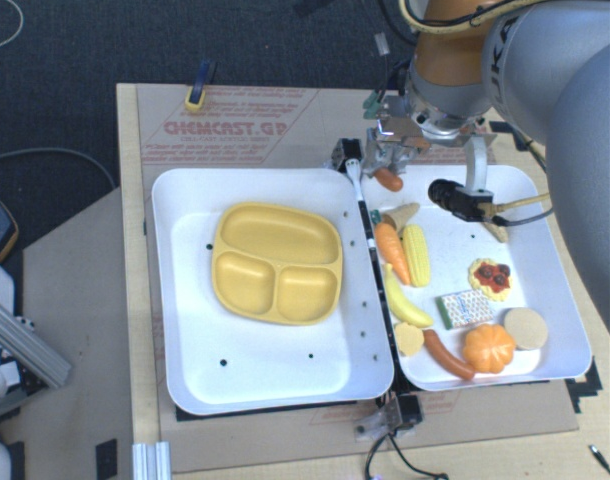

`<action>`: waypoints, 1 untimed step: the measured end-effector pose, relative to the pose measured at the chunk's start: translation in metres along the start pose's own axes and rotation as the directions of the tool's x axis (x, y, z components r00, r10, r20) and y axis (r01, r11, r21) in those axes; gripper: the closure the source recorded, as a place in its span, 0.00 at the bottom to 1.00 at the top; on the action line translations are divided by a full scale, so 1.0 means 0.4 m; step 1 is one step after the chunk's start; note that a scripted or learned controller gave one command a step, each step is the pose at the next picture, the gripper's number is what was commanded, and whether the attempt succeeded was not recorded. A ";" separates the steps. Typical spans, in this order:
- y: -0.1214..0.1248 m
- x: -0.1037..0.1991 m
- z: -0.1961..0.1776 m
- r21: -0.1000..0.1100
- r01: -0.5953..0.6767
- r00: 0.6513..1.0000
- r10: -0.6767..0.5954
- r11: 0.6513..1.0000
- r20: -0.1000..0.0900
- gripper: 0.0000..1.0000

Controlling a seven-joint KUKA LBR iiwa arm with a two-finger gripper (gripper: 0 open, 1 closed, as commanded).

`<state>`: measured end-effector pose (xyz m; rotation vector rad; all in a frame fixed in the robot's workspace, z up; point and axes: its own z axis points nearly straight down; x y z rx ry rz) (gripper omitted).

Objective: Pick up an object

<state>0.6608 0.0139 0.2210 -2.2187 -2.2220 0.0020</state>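
Note:
My gripper (389,166) hangs over the far left corner of the right bin (560,268), close to the divider between the bins. A small orange-brown sausage (389,180) sits at its fingertips, pinched between them and slightly above the bin floor. Below it in the right bin lie a beige wedge (401,214), a carrot (390,251), a corn cob (416,254) and a banana (405,306).
Further toys in the right bin: a small tart (491,278), a green-white packet (466,309), a round biscuit (525,328), an orange pumpkin (488,348) and a long sausage (447,354). The left bin (185,348) bears a yellow divided plate (277,262).

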 end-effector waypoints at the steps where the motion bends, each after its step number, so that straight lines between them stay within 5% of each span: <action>1: 0.024 -0.044 -0.022 -0.006 -0.003 1.000 0.003 1.000 0.002 1.00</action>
